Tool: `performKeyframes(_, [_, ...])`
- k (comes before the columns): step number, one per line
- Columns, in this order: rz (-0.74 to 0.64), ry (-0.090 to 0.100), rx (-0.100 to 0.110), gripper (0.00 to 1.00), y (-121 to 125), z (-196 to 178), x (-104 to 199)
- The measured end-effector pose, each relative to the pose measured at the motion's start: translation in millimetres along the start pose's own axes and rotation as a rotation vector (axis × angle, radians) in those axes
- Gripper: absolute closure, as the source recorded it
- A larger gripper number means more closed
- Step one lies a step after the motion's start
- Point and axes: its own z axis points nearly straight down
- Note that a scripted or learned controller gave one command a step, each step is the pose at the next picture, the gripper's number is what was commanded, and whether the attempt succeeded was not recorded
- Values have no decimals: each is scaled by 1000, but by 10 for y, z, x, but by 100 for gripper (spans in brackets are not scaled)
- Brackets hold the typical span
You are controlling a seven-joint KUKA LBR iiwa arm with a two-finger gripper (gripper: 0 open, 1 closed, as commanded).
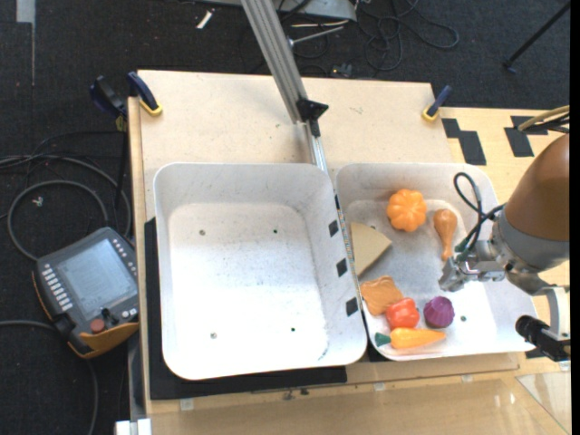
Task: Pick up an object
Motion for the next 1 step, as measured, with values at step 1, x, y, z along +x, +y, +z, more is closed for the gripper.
performKeyframes(1, [-1, 0, -1, 100, 21, -529, -3])
